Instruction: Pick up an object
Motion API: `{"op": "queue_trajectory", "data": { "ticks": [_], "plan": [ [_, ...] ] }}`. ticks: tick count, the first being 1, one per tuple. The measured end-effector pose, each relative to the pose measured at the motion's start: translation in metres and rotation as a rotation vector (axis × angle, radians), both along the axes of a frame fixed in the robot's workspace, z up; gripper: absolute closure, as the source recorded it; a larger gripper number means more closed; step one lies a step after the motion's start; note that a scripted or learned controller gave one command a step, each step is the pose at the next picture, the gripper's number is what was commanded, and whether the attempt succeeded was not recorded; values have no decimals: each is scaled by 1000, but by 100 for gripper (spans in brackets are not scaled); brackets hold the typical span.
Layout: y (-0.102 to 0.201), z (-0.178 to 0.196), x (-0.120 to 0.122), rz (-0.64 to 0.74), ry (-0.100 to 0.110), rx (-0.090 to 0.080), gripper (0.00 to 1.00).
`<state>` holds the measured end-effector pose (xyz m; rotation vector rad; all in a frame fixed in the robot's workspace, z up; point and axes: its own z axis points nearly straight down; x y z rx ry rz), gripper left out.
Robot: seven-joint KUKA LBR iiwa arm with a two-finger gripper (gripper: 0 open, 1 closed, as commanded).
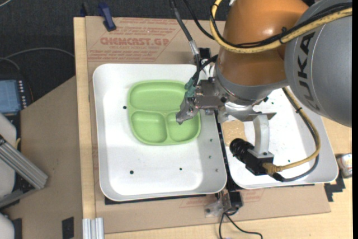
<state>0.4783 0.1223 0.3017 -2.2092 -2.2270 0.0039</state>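
A light green divided plate (156,111) lies in the left white bin (112,120), toward its right side. It has one large compartment at the back and two smaller ones in front. My gripper (187,111) hangs over the plate's right edge, by the front right compartment. Its dark tip touches or hovers just above the plate's rim; I cannot tell which. The orange band and grey wrist hide most of the hand.
The right white bin (313,159) lies under the arm, with a black cable fitting (249,157) and a yellow hose over it. A brown board (134,36) sits beneath both bins. A blue clip (106,15) is at the board's back left corner.
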Motion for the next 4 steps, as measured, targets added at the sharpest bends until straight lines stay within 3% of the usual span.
{"op": "queue_trajectory", "data": {
  "ticks": [1,2,3,4],
  "plan": [
    [-4,12,1,-7,-4,-1,100],
    [-7,171,2,-6,-25,4,100],
    [-30,99,0,-12,3,-4,100],
    [-10,145,1,-5,-11,0,100]
  ]
}}
